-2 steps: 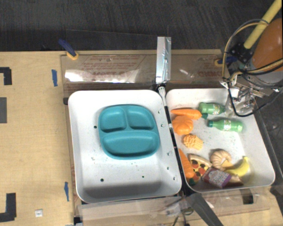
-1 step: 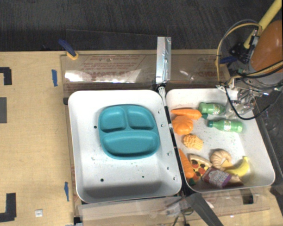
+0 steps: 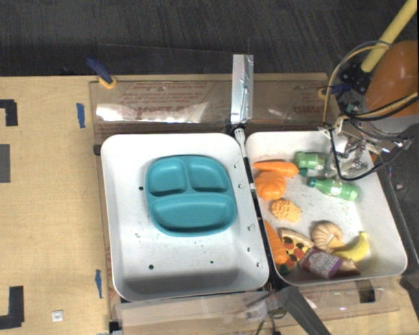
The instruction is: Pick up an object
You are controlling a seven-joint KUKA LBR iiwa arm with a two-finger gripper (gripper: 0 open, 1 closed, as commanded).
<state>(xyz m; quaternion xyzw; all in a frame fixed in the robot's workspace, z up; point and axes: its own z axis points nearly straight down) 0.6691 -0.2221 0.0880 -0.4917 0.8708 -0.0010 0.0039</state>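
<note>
My gripper (image 3: pixel 351 153) hangs over the far right corner of the right bin (image 3: pixel 392 222), under the orange wrist band and loose cables. Just left of it lies a green can (image 3: pixel 307 160), and a green bottle (image 3: pixel 334 188) lies just below it. I see nothing held in the gripper. Further left are an orange carrot (image 3: pixel 276 168), a round orange fruit (image 3: pixel 270 187) and a yellow corn piece (image 3: pixel 286 209). Near the front lie a pizza slice (image 3: pixel 294 241), a tan shell-shaped bread (image 3: pixel 326 233), a banana (image 3: pixel 354 248) and a purple packet (image 3: pixel 322 263).
The left bin (image 3: pixel 129 235) holds a teal divided plate (image 3: pixel 190 195). A silver taped post (image 3: pixel 242 87) stands behind the wall between the bins. Brown board with blue tape marks spreads out to the left.
</note>
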